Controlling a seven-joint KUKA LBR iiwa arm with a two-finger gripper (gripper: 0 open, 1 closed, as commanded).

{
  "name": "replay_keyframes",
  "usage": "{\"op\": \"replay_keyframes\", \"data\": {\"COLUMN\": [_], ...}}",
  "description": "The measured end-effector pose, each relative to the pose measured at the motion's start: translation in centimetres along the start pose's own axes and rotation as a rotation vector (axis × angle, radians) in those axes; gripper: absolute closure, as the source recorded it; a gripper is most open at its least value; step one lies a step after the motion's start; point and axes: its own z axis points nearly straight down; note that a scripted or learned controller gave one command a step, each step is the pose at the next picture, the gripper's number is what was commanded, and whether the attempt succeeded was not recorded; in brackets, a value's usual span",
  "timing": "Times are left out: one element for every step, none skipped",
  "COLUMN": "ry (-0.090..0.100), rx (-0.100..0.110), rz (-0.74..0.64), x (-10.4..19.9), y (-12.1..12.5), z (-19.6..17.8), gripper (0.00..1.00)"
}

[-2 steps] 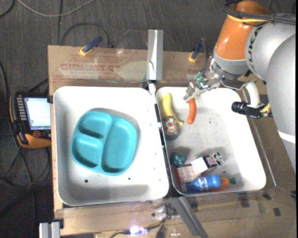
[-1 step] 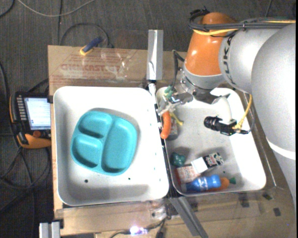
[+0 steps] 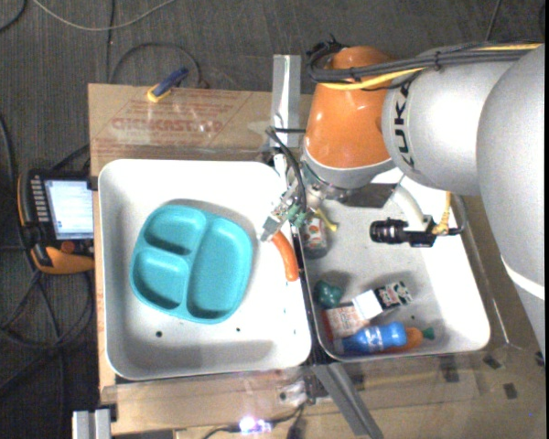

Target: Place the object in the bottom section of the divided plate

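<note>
A teal divided plate [image 3: 194,259] with three sections lies in the left white bin [image 3: 146,355]. The arm's orange band [image 3: 348,117] hangs over the wall shared by the two bins. Below it, my gripper [image 3: 282,219] points down and left, just off the plate's right rim. A slim orange carrot-like object [image 3: 287,256] slants down from the gripper's tip, over the left bin's right edge. Its upper end meets the gripper, but the grip itself is hidden from this angle.
The right bin [image 3: 457,273] holds a small jar [image 3: 314,234], a teal lump [image 3: 328,293], a red and white packet [image 3: 346,320], a blue bottle [image 3: 377,339] and a black and white box [image 3: 395,294]. A tablet [image 3: 66,207] lies left of the bins.
</note>
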Motion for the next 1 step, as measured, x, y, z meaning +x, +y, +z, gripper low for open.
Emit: {"op": "replay_keyframes", "data": {"ry": [-0.003], "rx": [0.0], "rz": [0.192], "x": [0.19], "y": [4.26], "z": [-7.92], "gripper": [1.0]}}
